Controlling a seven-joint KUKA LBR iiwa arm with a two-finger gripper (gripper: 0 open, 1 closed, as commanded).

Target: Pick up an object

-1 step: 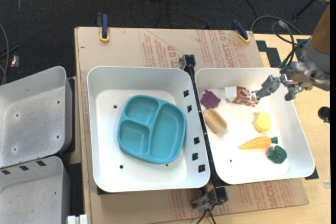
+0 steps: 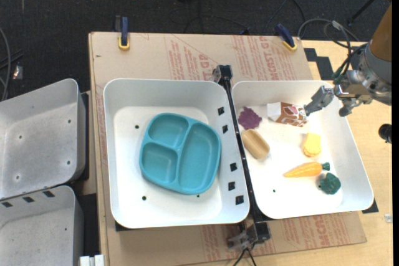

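Observation:
The right bin (image 2: 358,152) holds several toy items: a brown-and-white patterned piece (image 2: 290,114), a purple grape bunch (image 2: 249,117), a tan bread roll (image 2: 255,143), a yellow piece (image 2: 312,144), an orange carrot (image 2: 304,169) and a green broccoli (image 2: 329,183). My gripper (image 2: 325,111) hangs over the bin's upper right part, open, with nothing between its fingers. Its left fingertip (image 2: 310,108) is just beside the patterned piece's right end. The yellow piece lies a little below the gripper.
The left bin (image 2: 118,134) carries a teal divided plate (image 2: 181,152). Black clips run along the divider (image 2: 234,134) between the bins. Grey metal trays (image 2: 37,134) sit off the bench to the left. Cables lie on the dark floor behind.

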